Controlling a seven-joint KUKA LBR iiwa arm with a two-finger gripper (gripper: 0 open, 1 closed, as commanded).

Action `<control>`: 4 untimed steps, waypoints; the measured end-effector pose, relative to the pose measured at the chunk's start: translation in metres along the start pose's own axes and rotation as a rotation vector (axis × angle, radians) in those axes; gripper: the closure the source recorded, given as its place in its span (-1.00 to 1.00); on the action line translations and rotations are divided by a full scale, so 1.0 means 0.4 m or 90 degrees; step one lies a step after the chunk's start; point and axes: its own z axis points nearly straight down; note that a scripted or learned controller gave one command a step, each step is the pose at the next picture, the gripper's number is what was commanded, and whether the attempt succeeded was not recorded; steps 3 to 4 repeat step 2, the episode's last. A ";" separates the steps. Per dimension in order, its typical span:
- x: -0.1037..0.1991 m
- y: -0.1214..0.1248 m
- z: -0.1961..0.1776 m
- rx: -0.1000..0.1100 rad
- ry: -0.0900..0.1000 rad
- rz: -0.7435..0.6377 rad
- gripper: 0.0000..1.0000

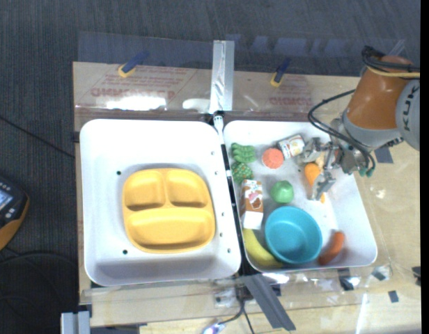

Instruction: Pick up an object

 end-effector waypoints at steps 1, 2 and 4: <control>-0.009 0.001 -0.030 0.002 -0.009 0.001 1.00; 0.004 0.001 -0.020 -0.001 0.004 0.001 -1.00; 0.004 0.001 -0.020 -0.001 0.004 0.001 -1.00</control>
